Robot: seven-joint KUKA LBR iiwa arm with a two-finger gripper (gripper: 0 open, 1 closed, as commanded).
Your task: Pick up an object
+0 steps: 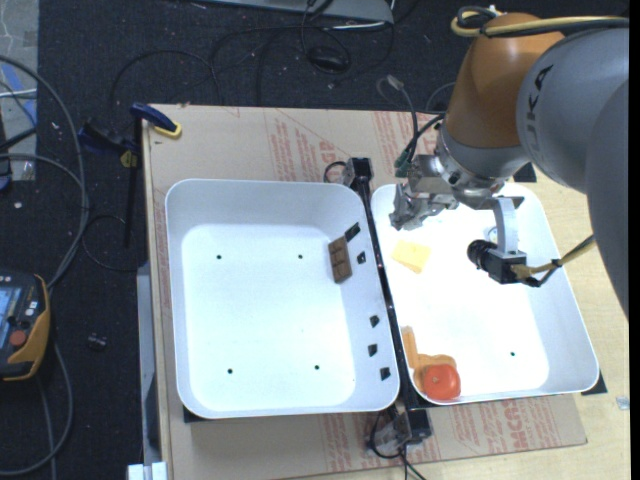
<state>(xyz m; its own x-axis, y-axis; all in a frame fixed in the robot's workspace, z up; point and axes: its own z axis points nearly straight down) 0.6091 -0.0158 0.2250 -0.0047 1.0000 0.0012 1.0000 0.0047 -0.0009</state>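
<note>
A: Which step? Gripper [412, 211] hangs over the right bin [560, 268], just above the yellow block [410, 257]

B: Approach, I'd judge; grip state, cannot tell. Next: descend squarely onto it

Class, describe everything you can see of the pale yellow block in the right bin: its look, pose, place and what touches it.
The pale yellow block is a small, flat-sided chunk, matte and soft-looking, perhaps foam. It lies on the floor of the right bin, in the upper left part, close to the wall shared with the left bin. It sits slightly skewed to the bin's edges. The gripper hangs just above and behind it; contact cannot be judged. No other object touches it.
</note>
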